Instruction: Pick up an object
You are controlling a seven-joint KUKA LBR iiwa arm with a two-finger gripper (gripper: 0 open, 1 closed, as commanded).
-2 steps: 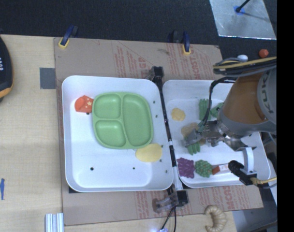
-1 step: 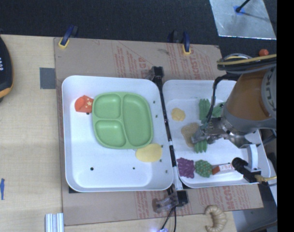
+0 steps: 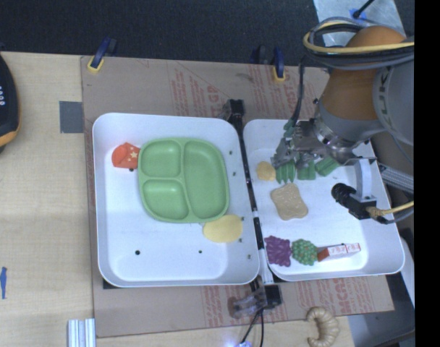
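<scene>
Claw (image 3: 299,166) sits over the upper left part of the right bin (image 3: 385,262), with the arm entering from the right. Claw open or closed: cannot tell from this slant. Nothing is seen held in it.

Right bin contents:
- small yellow piece (image 3: 265,170), just beside the claw on its left, close to the wall shared with the other bin
- tan bread-shaped slice (image 3: 288,202), just below the claw, lying flat on the bin floor, apart from the yellow piece
- purple grape bunch (image 3: 278,250) and green grape bunch (image 3: 304,251), side by side near the front wall
- small red-and-white box (image 3: 341,251), lying just right of the green grapes

Left bin (image 3: 115,262) contents:
- green divided plate (image 3: 184,179), three compartments, near the middle
- red piece with a yellow star (image 3: 125,155), touching the plate's upper left edge
- pale yellow rounded piece (image 3: 223,228), at the plate's lower right corner

Both bins rest on a brown cardboard sheet (image 3: 162,85) on the surface (image 3: 39,215). A curled tan item (image 3: 323,327) lies on the cardboard in front of the right bin, outside it.
</scene>
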